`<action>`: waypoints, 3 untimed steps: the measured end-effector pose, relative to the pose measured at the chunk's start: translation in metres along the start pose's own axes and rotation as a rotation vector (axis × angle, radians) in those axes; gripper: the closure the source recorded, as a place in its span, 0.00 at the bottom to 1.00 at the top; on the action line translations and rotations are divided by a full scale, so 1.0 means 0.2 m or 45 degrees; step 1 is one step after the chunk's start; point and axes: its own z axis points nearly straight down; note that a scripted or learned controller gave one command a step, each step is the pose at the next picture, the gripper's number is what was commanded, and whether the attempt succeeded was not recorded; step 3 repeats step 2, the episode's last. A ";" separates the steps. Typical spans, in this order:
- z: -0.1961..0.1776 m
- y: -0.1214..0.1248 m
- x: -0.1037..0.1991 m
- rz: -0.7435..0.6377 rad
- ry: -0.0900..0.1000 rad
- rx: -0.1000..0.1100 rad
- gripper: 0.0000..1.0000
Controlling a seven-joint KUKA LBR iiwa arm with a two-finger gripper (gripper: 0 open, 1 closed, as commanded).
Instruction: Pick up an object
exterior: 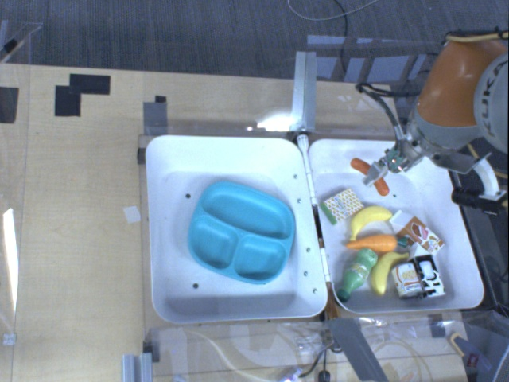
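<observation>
A pale wooden bench carries two shallow white bins side by side, with dark carpet and a loose cable behind them. The left bin (pixel 163 237) holds a blue divided tray (pixel 240 231); the right bin (pixel 465 289) holds the clutter: a small orange-red sausage (pixel 369 174) near the back, a patterned card (pixel 343 204), a banana (pixel 370 219), a carrot (pixel 372 243), a green bottle (pixel 355 272), a second banana (pixel 386 271), a snack packet (pixel 419 235) and a black-and-white box (pixel 418 278). The arm (pixel 461 86) reaches in from the right, and the gripper (pixel 390 165) sits low over the back of the right bin, right at the sausage, its tip overlapping that piece's right part. Whether it is spread or pressed together cannot be told at this size, nor whether anything sits in its grasp. My reading is that the step in hand is the approach or the closing on the sausage, the nearest thing to the tool; the rest of the pile lies nearer the front, well apart from it. The next move calls for a firm close across the sausage's narrow width, then a straight lift. The piece is small and rounded, so it may well roll or slip free.
</observation>
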 end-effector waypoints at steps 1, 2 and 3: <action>0.11 0.07 -0.06 -0.139 -0.001 -0.001 1.00; -0.15 0.16 0.17 0.314 0.000 0.000 1.00; -0.15 0.16 0.17 0.314 0.000 0.000 1.00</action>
